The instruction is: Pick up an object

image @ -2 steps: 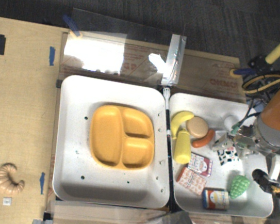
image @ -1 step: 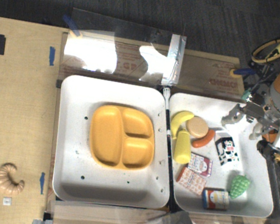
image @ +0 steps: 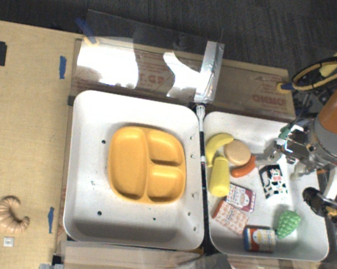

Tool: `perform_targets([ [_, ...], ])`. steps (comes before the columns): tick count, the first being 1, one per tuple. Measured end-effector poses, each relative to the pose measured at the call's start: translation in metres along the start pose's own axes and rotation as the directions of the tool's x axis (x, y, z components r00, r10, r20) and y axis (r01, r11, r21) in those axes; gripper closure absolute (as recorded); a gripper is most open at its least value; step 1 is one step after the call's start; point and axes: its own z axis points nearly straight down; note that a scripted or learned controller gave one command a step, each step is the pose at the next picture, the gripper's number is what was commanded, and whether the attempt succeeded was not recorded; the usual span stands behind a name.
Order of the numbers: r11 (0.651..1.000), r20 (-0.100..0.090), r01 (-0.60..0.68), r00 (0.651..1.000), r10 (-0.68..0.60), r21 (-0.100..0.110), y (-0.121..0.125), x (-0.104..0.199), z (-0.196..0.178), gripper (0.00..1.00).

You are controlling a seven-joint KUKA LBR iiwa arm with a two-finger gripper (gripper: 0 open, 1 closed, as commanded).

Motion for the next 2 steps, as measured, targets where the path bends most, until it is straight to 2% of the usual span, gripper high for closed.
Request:
perform_targets([
  [1,0.995,0.002,0.097,0.995,-0.097,-0.021,0.002,-0.024,0.072,0.0],
  [2,0.982,0.015,0.184,0.983,-0.184,-0.038,0.023,-0.02,0.086,0.0],
])
